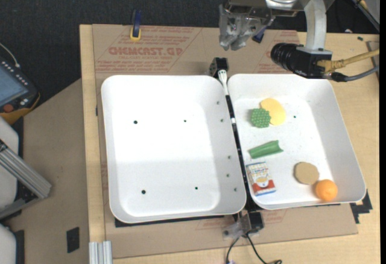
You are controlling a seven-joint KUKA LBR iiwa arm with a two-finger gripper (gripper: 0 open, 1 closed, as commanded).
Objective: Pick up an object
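orange ball (pixel 326 190), round, bright, front corner of right bin (pixel 344 130)

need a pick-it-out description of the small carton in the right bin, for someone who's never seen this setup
Start at the right white bin, the one that holds objects. Go to its near-left corner, beside the seam between the two bins: the small carton lies there, just below the green pepper-like piece. It is the only boxy, printed item, white and blue with a red lower part; its neighbours are plain, rounded shapes.
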